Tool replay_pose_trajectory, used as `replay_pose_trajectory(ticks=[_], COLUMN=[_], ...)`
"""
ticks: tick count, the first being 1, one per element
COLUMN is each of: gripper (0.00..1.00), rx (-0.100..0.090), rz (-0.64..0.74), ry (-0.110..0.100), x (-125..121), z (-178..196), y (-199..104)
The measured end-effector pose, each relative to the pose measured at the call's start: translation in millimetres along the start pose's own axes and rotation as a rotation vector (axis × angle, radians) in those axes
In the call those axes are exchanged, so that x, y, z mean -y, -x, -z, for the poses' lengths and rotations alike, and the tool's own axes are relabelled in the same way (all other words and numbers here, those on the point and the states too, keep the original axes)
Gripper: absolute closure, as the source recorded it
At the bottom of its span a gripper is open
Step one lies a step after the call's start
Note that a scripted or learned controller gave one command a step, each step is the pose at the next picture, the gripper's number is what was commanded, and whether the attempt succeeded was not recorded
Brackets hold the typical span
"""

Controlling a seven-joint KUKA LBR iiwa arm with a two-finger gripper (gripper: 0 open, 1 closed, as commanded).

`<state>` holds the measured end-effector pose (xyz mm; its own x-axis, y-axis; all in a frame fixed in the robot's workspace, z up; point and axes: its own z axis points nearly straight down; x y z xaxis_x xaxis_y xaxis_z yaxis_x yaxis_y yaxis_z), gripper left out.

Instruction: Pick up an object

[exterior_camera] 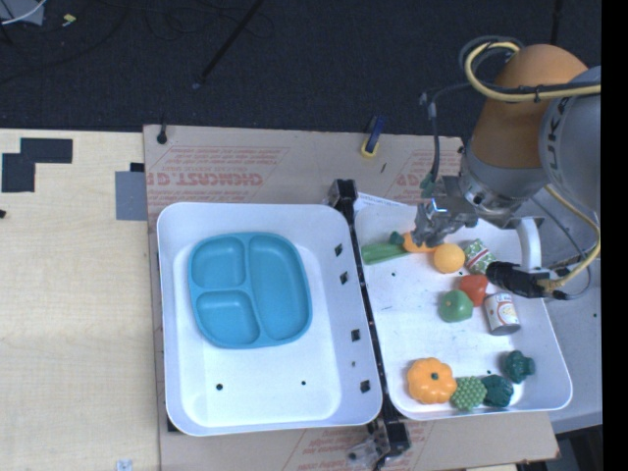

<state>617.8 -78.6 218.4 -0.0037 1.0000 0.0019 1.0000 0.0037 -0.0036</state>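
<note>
From the camera above the bench, two shallow white bins sit side by side on a cardboard sheet. The left bin [186, 381] holds a blue divided plate [249, 289] with three compartments, lying flat toward the bin's far side.

The right bin [412, 341] holds a scatter of toy food. Along its near edge lie an orange pumpkin [431, 380], a knobbly green piece [469, 392] just beside it, and two dark green broccoli-like pieces [509, 379] to the right. Near the middle sit a green round fruit [455, 306], a red piece [473, 287] touching it, and a small can [501, 313] lying on its side. Farther back are a yellow lemon-like fruit [448, 257], a small striped can [478, 254] just beside it, and a long green vegetable [383, 251] with an orange piece at its right end.

The grey arm reaches in from the right, and its gripper [429, 230] hangs low over the far part of the right bin, right above the orange end of the long green vegetable. How far its jaws stand apart cannot be told, and nothing is visibly held.
</note>
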Motion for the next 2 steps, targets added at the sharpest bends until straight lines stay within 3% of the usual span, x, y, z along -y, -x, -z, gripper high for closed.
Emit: replay_pose_trajectory(ticks=[2], gripper=[1.00], rx=[0.000], rz=[0.002], ry=[0.002], x=[-12.7], z=[14.6], y=[-98.0])
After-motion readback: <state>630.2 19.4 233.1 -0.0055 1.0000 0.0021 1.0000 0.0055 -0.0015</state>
